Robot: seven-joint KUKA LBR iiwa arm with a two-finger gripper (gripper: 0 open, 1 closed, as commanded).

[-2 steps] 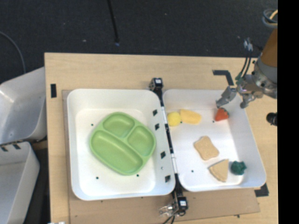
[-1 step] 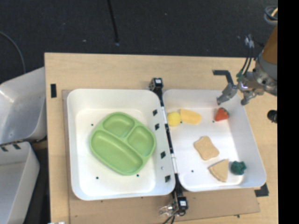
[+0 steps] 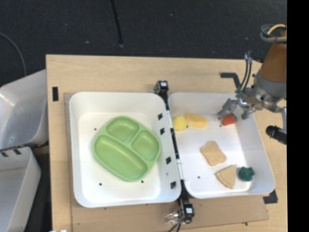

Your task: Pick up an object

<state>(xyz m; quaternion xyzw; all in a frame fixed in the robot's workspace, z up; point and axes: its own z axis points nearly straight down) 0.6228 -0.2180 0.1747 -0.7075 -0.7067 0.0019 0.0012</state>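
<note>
I see my gripper (image 3: pixel 233 111) at the upper right of the frame, over the far edge of the right bin (image 3: pixel 256 149). Its fingers are spread apart, and one small red-orange piece (image 3: pixel 228 120) sits just below them, not clamped as far as I can tell. In that bin I count six things. Left of the red-orange piece lie one yellow block (image 3: pixel 197 121) and one yellow ball (image 3: pixel 180 123), touching each other near the bin's upper left corner. Lower down, at the middle, is one tan bread slice (image 3: pixel 213 153). Below it, toward the bin's lower right, are one tan wedge (image 3: pixel 227 176) and one small dark green piece (image 3: pixel 246 173), just beside each other. The left bin (image 3: pixel 82 129) holds a single thing: one green divided plate (image 3: pixel 126 148) with three compartments. Both bins rest side by side on the desk (image 3: pixel 145 71).
</note>
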